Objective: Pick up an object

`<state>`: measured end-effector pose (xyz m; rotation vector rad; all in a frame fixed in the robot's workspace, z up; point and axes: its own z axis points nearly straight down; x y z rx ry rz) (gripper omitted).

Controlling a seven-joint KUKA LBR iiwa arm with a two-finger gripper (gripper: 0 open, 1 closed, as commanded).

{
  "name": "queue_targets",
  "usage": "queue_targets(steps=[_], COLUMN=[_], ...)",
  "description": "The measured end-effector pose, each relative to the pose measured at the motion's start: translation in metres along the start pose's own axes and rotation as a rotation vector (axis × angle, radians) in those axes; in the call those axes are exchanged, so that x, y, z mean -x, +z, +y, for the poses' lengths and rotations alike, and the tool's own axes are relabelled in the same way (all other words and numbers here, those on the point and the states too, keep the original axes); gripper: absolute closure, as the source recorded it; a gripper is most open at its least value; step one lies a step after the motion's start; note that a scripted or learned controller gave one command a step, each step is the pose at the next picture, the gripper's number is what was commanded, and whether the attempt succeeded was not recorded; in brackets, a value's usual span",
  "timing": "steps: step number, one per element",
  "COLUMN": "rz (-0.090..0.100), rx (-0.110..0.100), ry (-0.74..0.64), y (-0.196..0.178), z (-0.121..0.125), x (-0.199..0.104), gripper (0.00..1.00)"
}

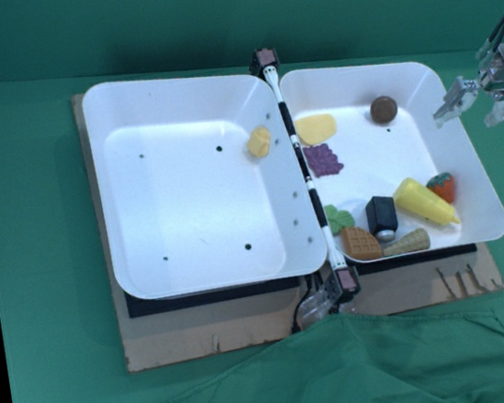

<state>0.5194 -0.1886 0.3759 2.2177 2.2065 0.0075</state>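
My gripper (473, 109) hangs at the far right, above the right bin's right rim, with its two fingers spread apart and nothing between them. The right bin (465, 167) holds several toy foods: a brown ball (384, 109), a yellow flat piece (315, 128), purple grapes (323, 160), a yellow corn cob (425, 202), a red strawberry (441, 187), a black block (382, 214), a green leafy piece (338, 220), a waffle (361, 243) and an ice-cream cone (405, 242). A small yellow piece (260, 142) lies in the left bin (125, 121) near its right wall.
A black-and-white rod (301, 164) runs along the seam between the two bins. Both bins rest on a cardboard sheet (206, 331) over green cloth. Rumpled green fabric (354, 369) lies at the front.
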Motion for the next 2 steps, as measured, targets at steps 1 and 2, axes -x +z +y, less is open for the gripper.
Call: queue_targets(steps=[1, 2], rz=[0.007, 0.001], rx=[-0.016, -0.003], ry=[-0.003, 0.002], y=[0.072, 0.056], z=[-0.016, -0.014], x=[-0.039, -0.035], gripper=[0.0, 1.0])
